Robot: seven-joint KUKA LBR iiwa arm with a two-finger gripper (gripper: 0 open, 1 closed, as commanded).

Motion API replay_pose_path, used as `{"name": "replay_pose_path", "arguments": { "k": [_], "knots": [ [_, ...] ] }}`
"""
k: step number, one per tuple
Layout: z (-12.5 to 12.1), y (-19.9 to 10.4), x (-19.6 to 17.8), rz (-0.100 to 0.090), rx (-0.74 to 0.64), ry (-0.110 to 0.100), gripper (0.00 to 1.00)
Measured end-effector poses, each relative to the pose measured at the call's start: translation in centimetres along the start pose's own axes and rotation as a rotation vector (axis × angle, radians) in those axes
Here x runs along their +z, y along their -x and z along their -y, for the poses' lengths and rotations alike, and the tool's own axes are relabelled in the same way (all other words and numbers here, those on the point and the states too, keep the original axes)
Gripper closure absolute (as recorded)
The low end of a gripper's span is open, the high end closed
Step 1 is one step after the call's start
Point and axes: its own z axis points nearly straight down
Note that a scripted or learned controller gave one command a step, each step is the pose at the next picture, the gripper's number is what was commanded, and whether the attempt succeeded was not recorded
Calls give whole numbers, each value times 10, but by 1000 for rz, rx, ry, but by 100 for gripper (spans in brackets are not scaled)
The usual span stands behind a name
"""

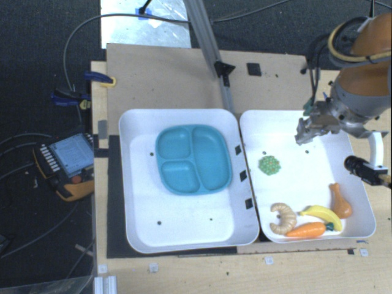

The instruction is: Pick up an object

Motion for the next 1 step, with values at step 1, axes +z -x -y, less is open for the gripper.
{"name": "replay_pose_path", "arguments": {
  "k": [1],
  "knots": [
    [18,-50,3,-1,-2,0,100]
  ]
}}
